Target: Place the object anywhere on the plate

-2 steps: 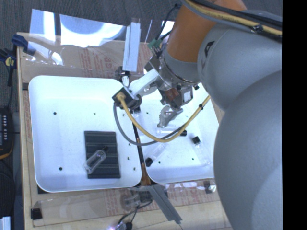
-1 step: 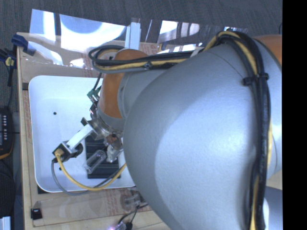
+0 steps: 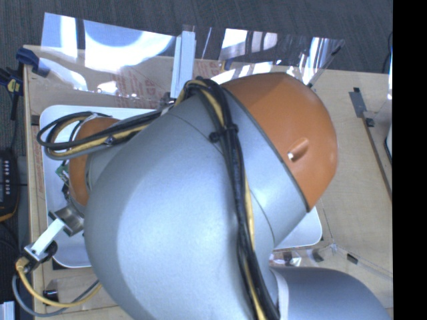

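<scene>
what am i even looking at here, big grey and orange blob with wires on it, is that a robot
Yes. The big grey shape is a robot arm, seen from a camera fixed above a bench and looking down at a slant. The arm has swung right under the camera, so it hides most of the scene. The orange dome is a band on the arm, and the black and yellow cables run along its body. Beneath it you can glimpse the white rim of a shallow bin on the left and the light wooden bench on the right. The arm covers whatever lies in the bin. I cannot tell from this picture whether anything is being held.
</scene>
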Available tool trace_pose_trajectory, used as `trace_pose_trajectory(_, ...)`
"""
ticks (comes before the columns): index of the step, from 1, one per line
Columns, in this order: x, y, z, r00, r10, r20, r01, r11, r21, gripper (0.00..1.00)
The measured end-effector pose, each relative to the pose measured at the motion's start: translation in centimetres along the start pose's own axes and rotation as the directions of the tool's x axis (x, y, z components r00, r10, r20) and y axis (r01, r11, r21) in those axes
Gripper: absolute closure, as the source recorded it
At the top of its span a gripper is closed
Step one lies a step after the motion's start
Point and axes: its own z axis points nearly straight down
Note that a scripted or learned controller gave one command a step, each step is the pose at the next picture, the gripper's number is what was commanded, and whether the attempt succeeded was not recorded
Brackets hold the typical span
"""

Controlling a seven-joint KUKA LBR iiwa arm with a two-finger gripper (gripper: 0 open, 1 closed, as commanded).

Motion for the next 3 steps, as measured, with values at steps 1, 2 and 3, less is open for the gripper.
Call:
trace_pose_trajectory(1,-3.2,4.6,-10.5,0.999,-0.032,-0.002,0.032,0.999,0.0,0.0)
trace_pose_trajectory(2,0.5,0.6,-0.2,0.995,0.095,0.0,-0.095,0.995,0.0,0.0)
trace_pose_trajectory(3,-1.8,4.4,-11.2,0.999,-0.037,-0.003,0.037,0.999,0.001,0.0)
